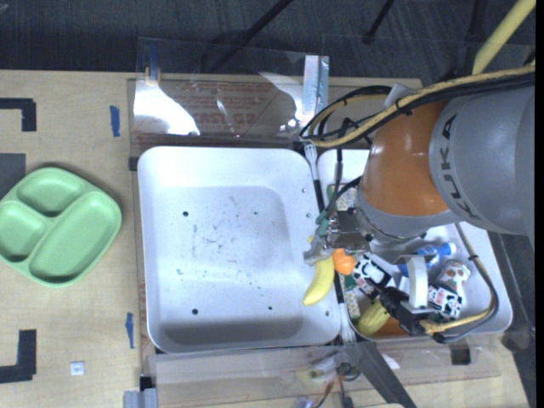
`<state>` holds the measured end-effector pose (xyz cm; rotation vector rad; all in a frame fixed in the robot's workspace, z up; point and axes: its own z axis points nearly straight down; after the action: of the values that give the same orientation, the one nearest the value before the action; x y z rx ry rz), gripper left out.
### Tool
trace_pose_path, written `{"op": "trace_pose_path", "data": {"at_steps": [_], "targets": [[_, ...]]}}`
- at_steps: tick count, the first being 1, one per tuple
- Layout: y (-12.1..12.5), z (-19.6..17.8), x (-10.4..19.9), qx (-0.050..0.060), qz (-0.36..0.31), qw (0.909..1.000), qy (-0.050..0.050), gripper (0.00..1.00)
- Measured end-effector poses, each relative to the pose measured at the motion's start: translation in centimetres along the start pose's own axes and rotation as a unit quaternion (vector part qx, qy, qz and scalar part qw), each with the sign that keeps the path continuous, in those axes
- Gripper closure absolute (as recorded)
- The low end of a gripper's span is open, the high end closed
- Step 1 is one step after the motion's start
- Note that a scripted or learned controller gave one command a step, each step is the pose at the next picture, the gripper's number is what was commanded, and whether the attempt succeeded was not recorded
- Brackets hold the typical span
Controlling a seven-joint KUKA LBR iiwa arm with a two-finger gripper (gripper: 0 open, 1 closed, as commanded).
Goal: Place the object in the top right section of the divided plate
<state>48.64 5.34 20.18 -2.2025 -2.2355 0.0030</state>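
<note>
Banana (pixel 320 282) hangs slantwise under your pincer (pixel 330 246), whose grip I cannot tell, with the green divided plate (pixel 56 225) far toward frame left.

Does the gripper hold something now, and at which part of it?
It cannot be told. The gripper is just above the yellow banana, at its upper end.

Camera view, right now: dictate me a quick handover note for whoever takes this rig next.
Gripper: low over the divider between the two bins; finger state cannot be judged.
Banana: lying at the right edge of the left bin, just below the gripper, with a small orange object beside it.
Divided plate: green, on the bench left of the bins, nothing in its sections.
Done: no placement yet.
Left: secure the object, carry it to the plate's top right section.
</note>
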Motion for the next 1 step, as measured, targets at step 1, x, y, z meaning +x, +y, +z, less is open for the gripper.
{"op": "trace_pose_path", "data": {"at_steps": [1], "targets": [[0.06, -0.91, 0.06, 0.000, 0.000, 1.0000, 0.000, 1.00]]}}
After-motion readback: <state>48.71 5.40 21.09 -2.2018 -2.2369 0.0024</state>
